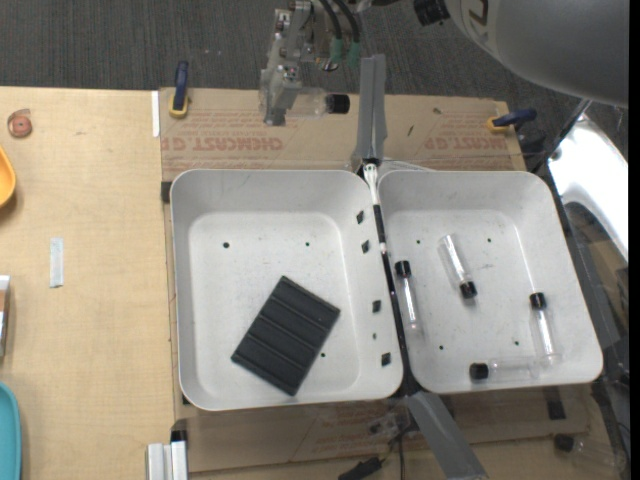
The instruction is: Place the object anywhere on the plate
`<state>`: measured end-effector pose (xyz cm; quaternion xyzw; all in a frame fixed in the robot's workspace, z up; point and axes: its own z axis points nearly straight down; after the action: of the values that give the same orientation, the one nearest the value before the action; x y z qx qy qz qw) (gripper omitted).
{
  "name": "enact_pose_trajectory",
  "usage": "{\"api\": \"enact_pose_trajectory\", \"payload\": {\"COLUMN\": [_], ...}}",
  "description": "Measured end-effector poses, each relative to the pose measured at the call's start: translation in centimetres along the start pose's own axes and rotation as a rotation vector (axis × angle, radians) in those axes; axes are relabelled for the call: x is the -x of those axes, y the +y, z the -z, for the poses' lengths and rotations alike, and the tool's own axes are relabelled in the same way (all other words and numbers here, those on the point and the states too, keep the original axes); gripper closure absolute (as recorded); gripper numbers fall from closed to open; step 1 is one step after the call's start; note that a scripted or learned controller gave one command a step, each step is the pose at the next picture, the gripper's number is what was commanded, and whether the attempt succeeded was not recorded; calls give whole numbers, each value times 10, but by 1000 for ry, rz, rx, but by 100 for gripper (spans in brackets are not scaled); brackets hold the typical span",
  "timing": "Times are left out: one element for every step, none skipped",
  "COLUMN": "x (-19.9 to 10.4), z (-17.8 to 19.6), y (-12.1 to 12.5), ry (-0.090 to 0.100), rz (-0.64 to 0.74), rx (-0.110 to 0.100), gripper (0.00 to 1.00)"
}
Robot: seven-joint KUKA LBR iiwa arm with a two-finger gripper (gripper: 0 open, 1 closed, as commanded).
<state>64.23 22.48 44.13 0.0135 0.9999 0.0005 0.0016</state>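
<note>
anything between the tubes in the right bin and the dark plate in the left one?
Yes: the adjoining bin walls. The tubes lie in the right bin, the ridged black plate in the left. The gripper hangs beyond both bins.

A: What does the arm (545, 13) look like above the right bin (560, 218)?

B: A big rounded grey shell with a smooth, slightly glossy skin. Part of some dark lettering shows on it, cut off at the top edge, so I can't read the word.

A: And further along, above the seam between the 2 bins?

B: A bundle of dark cables (335, 13) curves down, with a small black fitting beside it. The gripper (283, 73) is a boxy grey metal block, with small green parts and a black knob on its side. Its fingers are too small to make out.
</note>
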Motion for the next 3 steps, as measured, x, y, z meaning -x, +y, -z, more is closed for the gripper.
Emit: {"api": "enact_pose_trajectory", "payload": {"x": [17, 18, 19], "z": [0, 9, 18], "y": [4, 3, 3], "ry": [-1, -5, -8], "rz": [283, 279, 276], "rx": [0, 2, 4], "gripper": [100, 100, 100]}}
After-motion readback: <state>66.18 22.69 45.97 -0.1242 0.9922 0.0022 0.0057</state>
